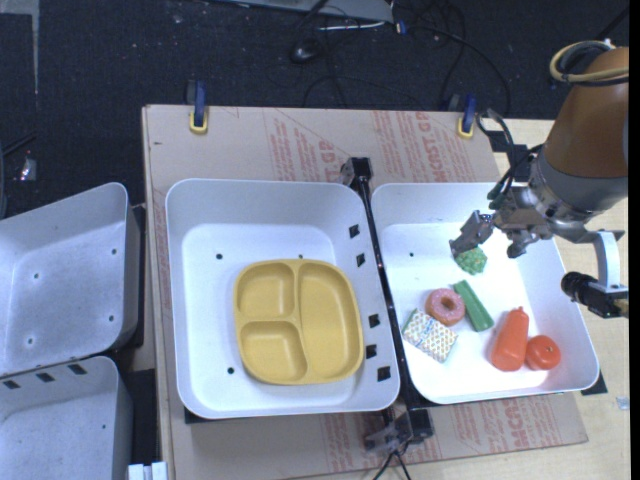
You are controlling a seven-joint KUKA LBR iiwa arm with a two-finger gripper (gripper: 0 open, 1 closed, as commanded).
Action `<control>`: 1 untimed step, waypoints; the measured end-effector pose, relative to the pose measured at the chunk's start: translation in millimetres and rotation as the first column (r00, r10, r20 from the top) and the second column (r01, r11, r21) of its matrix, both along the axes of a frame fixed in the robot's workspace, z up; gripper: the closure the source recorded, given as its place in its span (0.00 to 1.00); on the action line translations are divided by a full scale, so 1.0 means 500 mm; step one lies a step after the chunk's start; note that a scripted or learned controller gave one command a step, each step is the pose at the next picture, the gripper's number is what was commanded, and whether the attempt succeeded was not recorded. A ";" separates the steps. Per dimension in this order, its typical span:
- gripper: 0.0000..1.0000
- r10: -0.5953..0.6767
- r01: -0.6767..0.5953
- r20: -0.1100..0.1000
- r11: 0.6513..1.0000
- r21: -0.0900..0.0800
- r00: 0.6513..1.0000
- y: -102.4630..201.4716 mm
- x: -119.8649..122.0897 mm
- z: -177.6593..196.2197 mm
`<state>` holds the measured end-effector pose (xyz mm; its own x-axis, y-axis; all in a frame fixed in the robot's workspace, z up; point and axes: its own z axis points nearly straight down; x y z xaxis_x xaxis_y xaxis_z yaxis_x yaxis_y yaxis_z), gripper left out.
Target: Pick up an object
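Note:
In the right bin (pixel 440 218), my gripper (pixel 495 240) hangs over the upper middle with its two dark fingers spread apart and nothing between them. A small green knobbly piece (pixel 472 261) lies just under the left finger (pixel 468 236); I cannot tell whether they touch. Lower in the bin lie a pink doughnut (pixel 446 306), a green stick (pixel 476 306), a patterned white block (pixel 431 335), an orange bottle-shaped piece (pixel 510 338) and a red-orange ball (pixel 543 352).
The left bin (pixel 200 218) holds a yellow divided plate (pixel 298 320). A black divider (pixel 375 268) runs between the bins. Loose white bin shells (pixel 60 268) sit off the bench at the left. Blue and yellow clamps (pixel 198 108) grip the board's far edge.

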<state>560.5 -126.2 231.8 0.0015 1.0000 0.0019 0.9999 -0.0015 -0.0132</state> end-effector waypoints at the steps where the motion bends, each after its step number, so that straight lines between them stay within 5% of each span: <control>1: 0.00 0.003 -0.003 0.012 1.000 -0.002 1.000 0.001 0.005 0.014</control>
